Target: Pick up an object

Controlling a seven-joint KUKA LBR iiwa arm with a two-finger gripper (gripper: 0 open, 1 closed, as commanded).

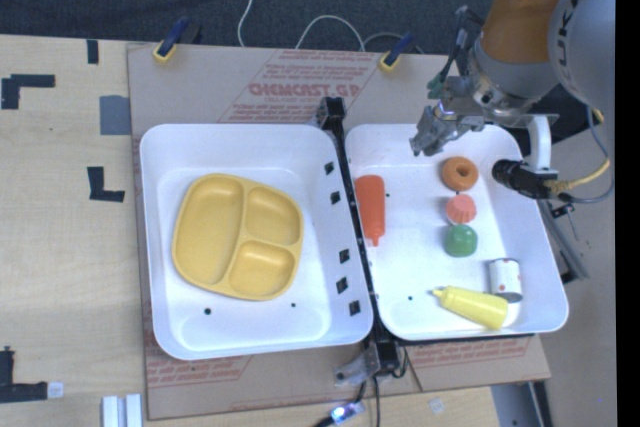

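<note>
We cannot tell our gripper's [428,141] state; the brown doughnut [460,173] sits just beside it, the orange carrot [371,206] farther off.

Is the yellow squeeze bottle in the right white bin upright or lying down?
Lying down. The yellow squeeze bottle rests on its side along the right bin's near edge, nozzle pointing left.

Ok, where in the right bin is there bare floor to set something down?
Bare floor lies between the orange bottle and the donut, down toward the yellow bottle. Crowded along the right: donut, pink piece, green piece, can.
</note>
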